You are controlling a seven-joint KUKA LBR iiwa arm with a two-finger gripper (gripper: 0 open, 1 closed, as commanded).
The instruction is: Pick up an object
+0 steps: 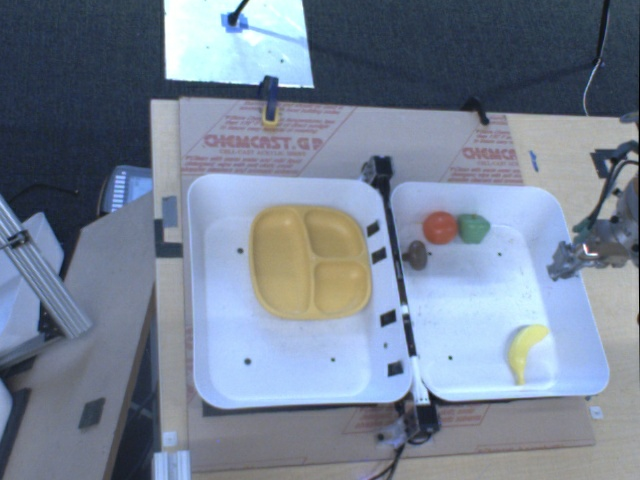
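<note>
A: So, what is the gripper [566, 260] doing?

B: It sits at the right edge of the right bin [500, 373], about halfway along that side, and nothing shows between its parts. Whether it is spread or pressed together I cannot tell; it is too small and blurred.

A: And what could it take?

B: A tomato [439, 227] and a green pepper [473, 228] touch each other near the bin's far edge. A small brown piece [416, 256] lies by the left wall. A banana [526, 349] is in the near right corner, closest to the gripper.

A: The left bin [225, 368]?

B: A yellow divided plate [309, 261] rests in its middle.

A: Progress, then?

B: I judge it barely begun: everything lies in the bins, so the reach, the grasp and the lift all remain.
</note>
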